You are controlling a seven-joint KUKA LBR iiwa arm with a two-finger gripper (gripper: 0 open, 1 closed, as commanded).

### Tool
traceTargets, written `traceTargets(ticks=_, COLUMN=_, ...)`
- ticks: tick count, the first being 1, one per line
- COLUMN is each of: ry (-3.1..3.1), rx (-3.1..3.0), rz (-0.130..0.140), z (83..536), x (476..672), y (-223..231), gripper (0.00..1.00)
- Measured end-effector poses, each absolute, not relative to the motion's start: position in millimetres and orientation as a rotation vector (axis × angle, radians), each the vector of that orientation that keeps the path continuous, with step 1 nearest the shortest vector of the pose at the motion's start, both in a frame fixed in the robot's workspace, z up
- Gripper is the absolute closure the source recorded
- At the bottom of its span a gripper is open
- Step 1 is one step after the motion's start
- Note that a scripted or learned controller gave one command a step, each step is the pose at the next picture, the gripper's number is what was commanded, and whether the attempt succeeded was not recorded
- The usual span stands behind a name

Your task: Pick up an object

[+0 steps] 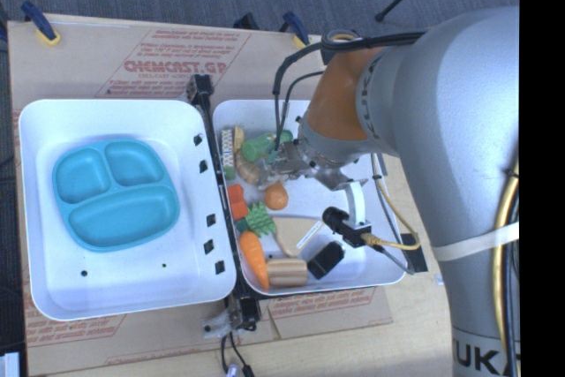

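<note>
Two-finger gripper [281, 156] down in the right white plastic bin [381, 276], wrist slanted in from the right to reach the toy clutter along the bin's left wall; grip state cannot be told from this angle. Likely target just under it: small round orange ball-shaped toy [276, 198], smooth, sitting free near the green leafy toy [257, 147], orange plastic carrot [254, 258] and tan wooden cylinder [286, 272] further toward the front. Left white bin [35, 190] carrying a blue sectioned plastic plate [115, 194], well apart.

1. Two white bins: left bin [35, 216], right bin [371, 274].
2. One blue divided plate [115, 194], inside the left bin.
3. Two carrots [254, 256] [237, 201], in the right bin.
4. One wooden cylinder [287, 272], beside the lower carrot.
5. Three blue clamps [40, 22] [296, 26] [244, 21].
</note>
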State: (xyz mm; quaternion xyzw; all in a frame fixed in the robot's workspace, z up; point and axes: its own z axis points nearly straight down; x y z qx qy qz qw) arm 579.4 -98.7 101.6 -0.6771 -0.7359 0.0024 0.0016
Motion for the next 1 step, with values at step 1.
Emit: traceTargets(ticks=1, ry=-2.302, rx=-2.138, rz=-0.001, z=271.9, x=569.8, y=-38.7, gripper=1.00)
